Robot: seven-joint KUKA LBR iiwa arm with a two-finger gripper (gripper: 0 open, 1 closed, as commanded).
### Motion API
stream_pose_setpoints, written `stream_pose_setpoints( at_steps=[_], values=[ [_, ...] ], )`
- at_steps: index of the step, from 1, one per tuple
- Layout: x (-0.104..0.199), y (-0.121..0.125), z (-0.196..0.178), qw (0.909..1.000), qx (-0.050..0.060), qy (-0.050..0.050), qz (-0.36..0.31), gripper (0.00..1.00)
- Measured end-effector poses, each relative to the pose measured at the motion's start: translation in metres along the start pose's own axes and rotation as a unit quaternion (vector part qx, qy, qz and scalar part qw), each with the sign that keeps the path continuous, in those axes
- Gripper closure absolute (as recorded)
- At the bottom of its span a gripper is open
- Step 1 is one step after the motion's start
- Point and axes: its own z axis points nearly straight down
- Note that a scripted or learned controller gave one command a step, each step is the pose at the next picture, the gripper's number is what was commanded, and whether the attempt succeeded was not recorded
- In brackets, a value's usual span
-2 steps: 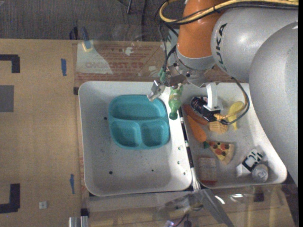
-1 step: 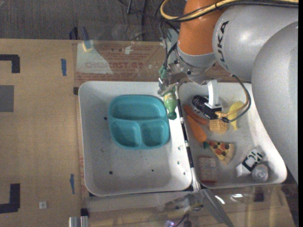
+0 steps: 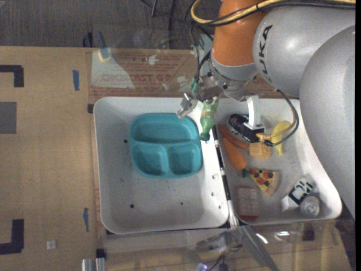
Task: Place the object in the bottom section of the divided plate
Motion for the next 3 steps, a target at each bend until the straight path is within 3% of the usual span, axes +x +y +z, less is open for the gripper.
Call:
stream_pose_setpoints(
  at_steps=[1,2,3],
  values=[
    [0.000,0.002,-0.009,1.0000,-0.001,-0.001,-0.001,1.00],
    [0.000,0.003,-0.017,1.0000,-0.001,-0.001,-0.003,1.00],
    [0.015,0.022,0.004,0.9926,-0.001,0.001,-0.121,1.00]
  ],
)
